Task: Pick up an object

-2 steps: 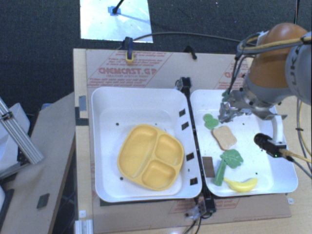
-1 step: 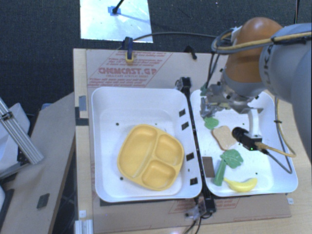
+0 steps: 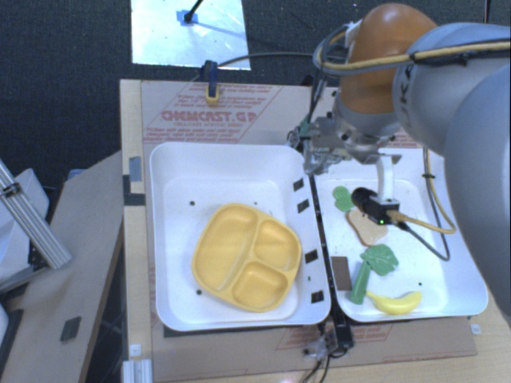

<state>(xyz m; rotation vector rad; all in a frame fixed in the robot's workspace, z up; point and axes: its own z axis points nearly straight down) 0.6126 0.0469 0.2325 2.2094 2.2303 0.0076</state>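
Note:
The right bin holds several toy foods. A small green piece lies near its left wall. Just below it is a tan toast slice, then a green leafy vegetable with a stalk and a yellow banana at the front. A brown block rests by the divider. My gripper hangs over the back end of the divider between the bins, above and left of the green piece. Nothing shows in its grasp.
A yellow divided plate lies in the left bin. The arm's grey and orange body covers the back right of the right bin. A cardboard sheet lies under the bins.

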